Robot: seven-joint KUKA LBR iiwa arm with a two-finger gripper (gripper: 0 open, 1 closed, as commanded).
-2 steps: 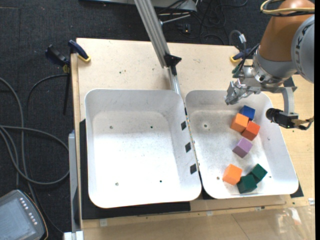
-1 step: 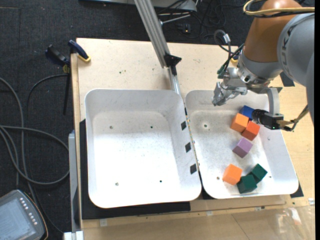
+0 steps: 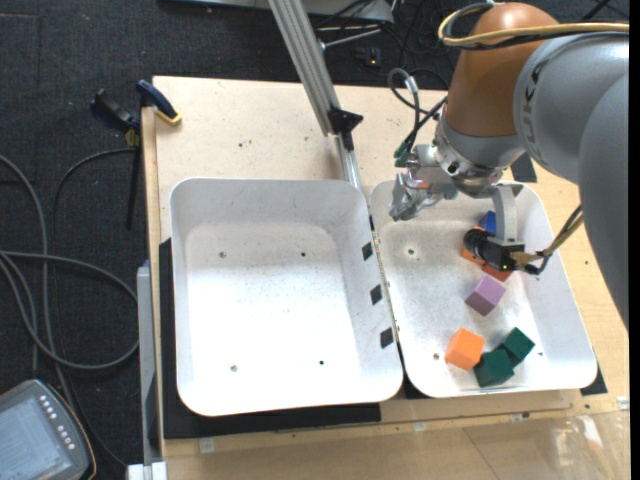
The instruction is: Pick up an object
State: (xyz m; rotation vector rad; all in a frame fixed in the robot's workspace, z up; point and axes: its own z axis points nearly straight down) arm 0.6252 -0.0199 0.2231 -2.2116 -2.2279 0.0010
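My gripper [image 3: 408,200] hangs over the far left corner of the right bin [image 3: 428,376], its grey fingers pointing down at the bin floor with nothing seen between them. The loose objects lie to its right and nearer the camera: a lilac cube [image 3: 487,294], an orange cube [image 3: 464,349], two dark green blocks [image 3: 504,357], and an orange piece [image 3: 484,254] with a blue piece [image 3: 488,222] partly hidden behind a black and white part of the arm.
The left bin [image 3: 200,208] sits beside the right one, their rims meeting in the middle. A slanted metal pole [image 3: 305,53] rises behind the bins. Clamps [image 3: 135,108] lie at the bench's far left corner.
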